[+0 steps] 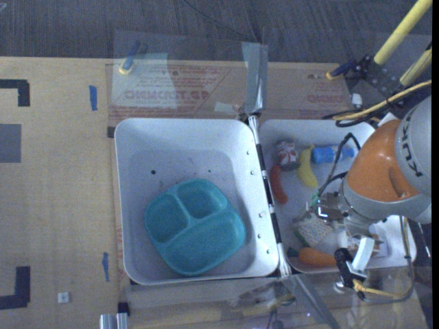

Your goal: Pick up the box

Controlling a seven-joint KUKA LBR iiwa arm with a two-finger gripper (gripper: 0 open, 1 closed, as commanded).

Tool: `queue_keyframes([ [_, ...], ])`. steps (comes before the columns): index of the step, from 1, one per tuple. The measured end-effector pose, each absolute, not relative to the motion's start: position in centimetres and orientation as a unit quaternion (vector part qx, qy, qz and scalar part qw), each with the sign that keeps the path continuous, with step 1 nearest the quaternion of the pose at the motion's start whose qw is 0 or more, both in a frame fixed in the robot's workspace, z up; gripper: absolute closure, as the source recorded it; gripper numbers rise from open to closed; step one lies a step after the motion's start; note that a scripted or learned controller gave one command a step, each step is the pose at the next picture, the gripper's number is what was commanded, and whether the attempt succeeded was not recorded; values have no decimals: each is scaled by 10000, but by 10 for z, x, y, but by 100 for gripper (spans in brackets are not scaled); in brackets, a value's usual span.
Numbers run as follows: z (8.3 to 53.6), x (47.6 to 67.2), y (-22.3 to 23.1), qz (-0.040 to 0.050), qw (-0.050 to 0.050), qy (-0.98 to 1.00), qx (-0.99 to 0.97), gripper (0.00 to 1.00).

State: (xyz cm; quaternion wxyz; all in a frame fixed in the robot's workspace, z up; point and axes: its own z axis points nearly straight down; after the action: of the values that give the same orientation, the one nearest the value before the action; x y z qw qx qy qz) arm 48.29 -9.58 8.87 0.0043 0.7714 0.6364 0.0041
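In the right bin (296, 130) a small speckled beige box (313, 232) lies near the front, tilted, with its right part hidden under the arm. My gripper (325, 210) hangs just above the box's upper right edge, beneath the grey and orange wrist (376, 177). Whether it touches the box cannot be made out from this angle.
Around the box lie an orange carrot (317, 257), a red sausage-like piece (277, 184), a yellow banana (306, 168), a blue item (324, 154) and a small printed can (287, 153). The left bin (137, 149) holds a teal divided plate (195, 225). Yellow cables run at the upper right.
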Motion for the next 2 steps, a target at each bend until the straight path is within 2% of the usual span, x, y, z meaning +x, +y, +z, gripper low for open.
queue_keyframes([
  [1, 98, 484, -98, 52, 49, 6345, 7729, 100],
  [2, 184, 485, -28, -5, -5, 6298, 7768, 100],
])
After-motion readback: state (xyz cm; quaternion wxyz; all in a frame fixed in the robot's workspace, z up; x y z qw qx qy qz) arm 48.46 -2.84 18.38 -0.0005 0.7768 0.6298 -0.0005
